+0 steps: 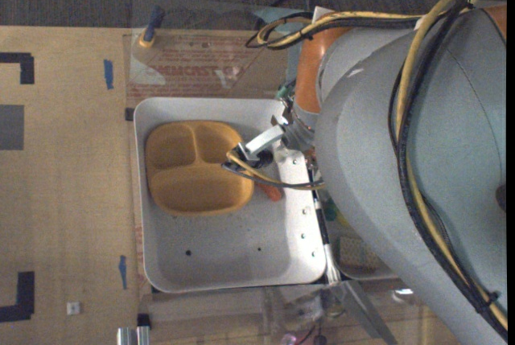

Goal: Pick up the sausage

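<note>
A small orange-red sausage point(270, 191) lies on the floor of the left white bin point(233, 255), close against the right rim of a yellow divided plate point(193, 166). My gripper point(280, 144) hangs over the bin's right side, just above and right of the sausage, at the plate's right edge. The grey wrist and the orange band cover most of the gripper. Part of the sausage is hidden under the cables.
The yellow plate fills the upper left of the bin. The bin's lower half is bare white floor. The big grey arm covers the right bin, of which a corner point(354, 255) shows. A clear plastic sheet point(201, 66) lies behind the bin.
</note>
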Controlling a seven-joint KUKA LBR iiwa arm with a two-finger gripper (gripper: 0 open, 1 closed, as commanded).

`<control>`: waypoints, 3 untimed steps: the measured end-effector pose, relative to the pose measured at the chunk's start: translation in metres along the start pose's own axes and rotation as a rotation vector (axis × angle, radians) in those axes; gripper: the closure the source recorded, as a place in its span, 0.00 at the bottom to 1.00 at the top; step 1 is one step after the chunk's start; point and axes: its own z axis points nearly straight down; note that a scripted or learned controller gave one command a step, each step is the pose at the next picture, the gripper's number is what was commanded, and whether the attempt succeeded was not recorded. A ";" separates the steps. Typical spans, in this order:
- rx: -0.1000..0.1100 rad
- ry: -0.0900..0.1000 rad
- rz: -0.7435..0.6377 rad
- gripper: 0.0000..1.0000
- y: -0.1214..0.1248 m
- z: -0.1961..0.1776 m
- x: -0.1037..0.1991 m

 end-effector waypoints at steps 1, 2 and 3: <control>-0.012 0.018 0.027 0.00 -0.003 -0.001 -0.004; 0.016 0.070 0.326 0.00 0.017 -0.161 -0.022; 0.018 0.067 0.322 0.00 -0.059 -0.101 -0.058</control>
